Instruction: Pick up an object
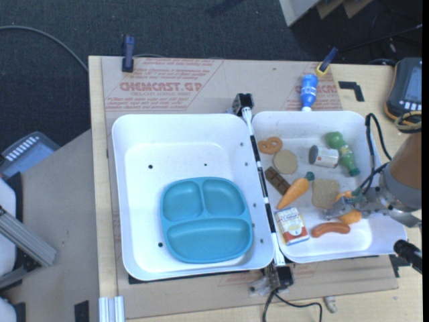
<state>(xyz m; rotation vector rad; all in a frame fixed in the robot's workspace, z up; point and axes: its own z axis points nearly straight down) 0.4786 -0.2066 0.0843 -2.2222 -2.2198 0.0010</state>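
Nearest, at the bench's front edge: black clamp [278, 276] with trailing cables, set where the two bins meet. Just behind it, in the left bin [134, 180], a blue divided plate [206, 219], lying flat toward the front.

Scattered in the right bin [295, 129]:
- juice box [291, 225] near the front-left corner
- red sausage [330, 229] just to its right
- carrot [295, 192] tilted, between a brown bar [275, 180] and a bread slice [325, 193]
- further back, round cookie [285, 161], pretzel [271, 145], small can [325, 156] and green bottle [340, 149]

Reaching in from the right, grey arm [409, 180], with the gripper [354, 200] low over the bin's right half. Just beside the bread slice, and right above a small orange piece [348, 215]. Jaw state: cannot tell, nor whether anything is gripped.

Beyond the bins, on the bench, a blue bottle [308, 90].
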